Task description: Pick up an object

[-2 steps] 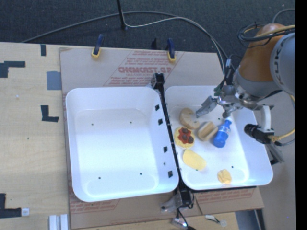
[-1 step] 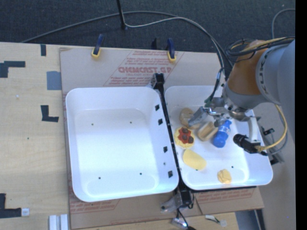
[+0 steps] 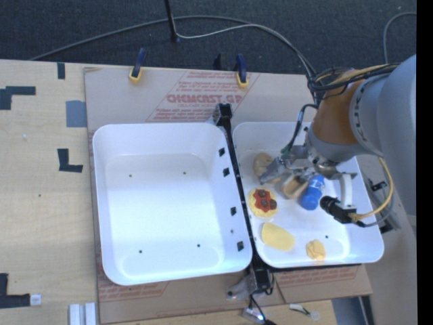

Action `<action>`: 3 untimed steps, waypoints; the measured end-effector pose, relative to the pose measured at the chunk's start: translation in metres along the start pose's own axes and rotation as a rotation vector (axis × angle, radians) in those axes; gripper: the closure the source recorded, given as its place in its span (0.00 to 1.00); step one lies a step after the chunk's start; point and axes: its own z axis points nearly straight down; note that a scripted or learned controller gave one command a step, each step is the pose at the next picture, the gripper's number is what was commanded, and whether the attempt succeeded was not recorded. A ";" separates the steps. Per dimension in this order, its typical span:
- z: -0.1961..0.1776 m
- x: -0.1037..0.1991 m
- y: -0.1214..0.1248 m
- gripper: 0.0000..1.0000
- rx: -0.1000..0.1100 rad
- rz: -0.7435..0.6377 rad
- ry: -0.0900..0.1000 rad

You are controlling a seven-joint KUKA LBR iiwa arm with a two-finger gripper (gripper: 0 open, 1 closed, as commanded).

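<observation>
A robotics lab bench — a wooden top patched with black tape marks, a cardboard sheet held by blue-and-yellow clamps. Two white bins sit on it, cables trailing over dark carpet — a test setup, not a home.

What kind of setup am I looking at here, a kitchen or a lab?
Probably a lab test bench: two white bins clamped on cardboard, tape marks on the bench, and toy food under the gripper.

The pale wooden counter carries a printed cardboard sheet held by two clamps at its far edge, with two white bins side by side upon it.
</observation>
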 end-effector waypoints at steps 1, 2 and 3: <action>-0.014 -0.002 0.002 1.00 -0.006 0.001 -0.003; -0.057 -0.007 0.001 1.00 0.003 0.001 0.001; -0.112 -0.004 -0.007 1.00 0.002 0.001 0.001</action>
